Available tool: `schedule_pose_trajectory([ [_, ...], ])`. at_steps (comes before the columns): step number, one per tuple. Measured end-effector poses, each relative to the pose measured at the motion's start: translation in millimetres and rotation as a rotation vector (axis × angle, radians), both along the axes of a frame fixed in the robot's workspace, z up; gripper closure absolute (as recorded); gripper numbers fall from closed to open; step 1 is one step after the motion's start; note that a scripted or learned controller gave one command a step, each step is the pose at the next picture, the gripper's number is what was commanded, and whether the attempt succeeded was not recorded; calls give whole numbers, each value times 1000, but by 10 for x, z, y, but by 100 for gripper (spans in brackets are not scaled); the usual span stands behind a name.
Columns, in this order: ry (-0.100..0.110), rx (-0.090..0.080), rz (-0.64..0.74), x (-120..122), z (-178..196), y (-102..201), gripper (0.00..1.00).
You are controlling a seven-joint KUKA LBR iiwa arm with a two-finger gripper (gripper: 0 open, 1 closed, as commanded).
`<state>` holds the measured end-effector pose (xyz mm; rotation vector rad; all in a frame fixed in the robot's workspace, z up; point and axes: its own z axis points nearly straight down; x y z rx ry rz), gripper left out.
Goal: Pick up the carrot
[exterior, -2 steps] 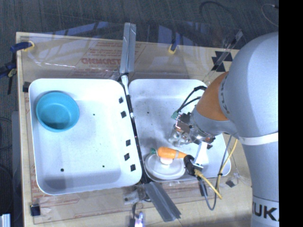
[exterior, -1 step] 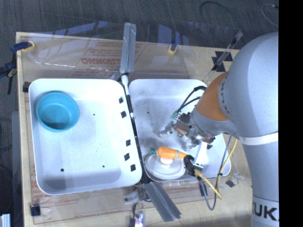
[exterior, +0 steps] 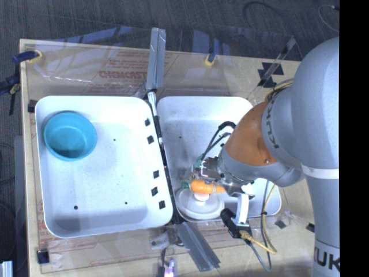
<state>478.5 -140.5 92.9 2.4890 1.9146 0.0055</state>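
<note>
Currently the carrot (exterior: 202,186) lies across a white plate (exterior: 190,208) in the right bin (exterior: 190,111), directly under the tool (exterior: 214,178); tool state: cannot tell. Carrot judged light, stiff, smooth; best taken across its thick middle.

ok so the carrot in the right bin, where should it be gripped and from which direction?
Probably mid-body, from above. The carrot lies roughly level, long axis left-right in the camera view, green end left, resting over a white plate. Closing across its narrow width suits that pose. The tool sits right at it; contact is unclear.
</note>
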Motion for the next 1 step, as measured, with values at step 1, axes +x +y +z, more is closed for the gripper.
schedule_pose_trajectory([
  [1,-4,-3,2,19,108,-19,100],
])
